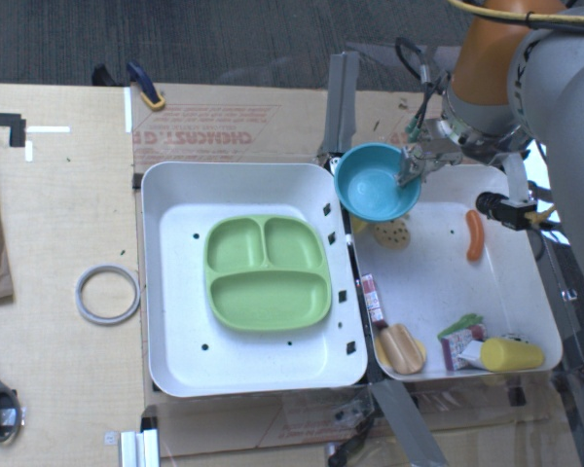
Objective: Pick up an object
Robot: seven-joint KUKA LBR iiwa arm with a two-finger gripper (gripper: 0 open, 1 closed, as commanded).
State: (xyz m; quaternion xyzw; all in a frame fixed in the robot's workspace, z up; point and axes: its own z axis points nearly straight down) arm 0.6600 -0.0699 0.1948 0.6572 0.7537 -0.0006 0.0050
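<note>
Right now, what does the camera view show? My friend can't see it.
The gripper holds a blue bowl by its rim above the right bin. A green divided plate lies in the left bin.

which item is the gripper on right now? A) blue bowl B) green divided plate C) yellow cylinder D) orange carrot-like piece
A: the gripper is clamped on the right rim of the blue bowl, which sits tilted over the upper left corner of the right bin.
</note>
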